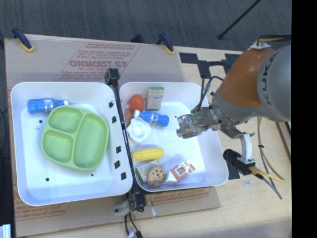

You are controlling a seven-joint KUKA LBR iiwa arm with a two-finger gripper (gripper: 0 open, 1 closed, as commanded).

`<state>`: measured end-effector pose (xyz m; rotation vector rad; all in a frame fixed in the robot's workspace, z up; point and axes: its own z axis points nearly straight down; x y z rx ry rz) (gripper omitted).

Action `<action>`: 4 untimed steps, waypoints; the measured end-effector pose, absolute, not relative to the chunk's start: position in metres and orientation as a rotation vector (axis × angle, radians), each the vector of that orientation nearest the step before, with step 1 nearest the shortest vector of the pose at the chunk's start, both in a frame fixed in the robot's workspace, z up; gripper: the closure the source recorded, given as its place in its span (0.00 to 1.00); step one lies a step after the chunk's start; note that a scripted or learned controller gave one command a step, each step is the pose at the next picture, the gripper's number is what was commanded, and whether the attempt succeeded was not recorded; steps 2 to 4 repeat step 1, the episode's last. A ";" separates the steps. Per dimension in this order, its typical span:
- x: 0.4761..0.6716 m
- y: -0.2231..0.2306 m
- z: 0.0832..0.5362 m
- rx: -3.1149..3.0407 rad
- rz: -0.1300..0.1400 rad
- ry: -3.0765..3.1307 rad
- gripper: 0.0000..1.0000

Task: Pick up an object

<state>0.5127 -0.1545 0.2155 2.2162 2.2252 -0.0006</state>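
Left white bin (pixel 20 148): a light green divided plate (pixel 75 138), a blue bottle (pixel 45 104). Right white bin (pixel 210 148): yellow corn (pixel 147 154), an orange-red piece (pixel 136 102), a green-and-red patterned box (pixel 155 97), a brown speckled cookie (pixel 155 175).

A single fixed camera looks down from above the bench at a slant, far enough back to take in both shallow white plastic bins (pixel 20 148) side by side, with dark carpet across the top of the frame. The grey arm with an orange band (pixel 252 83) enters from the right side of the view.
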 end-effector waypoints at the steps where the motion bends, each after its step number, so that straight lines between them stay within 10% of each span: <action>1: 0.481 -0.099 0.262 2.215 0.000 2.228 1.00; 4: 0.481 -0.099 0.262 2.215 0.000 2.228 1.00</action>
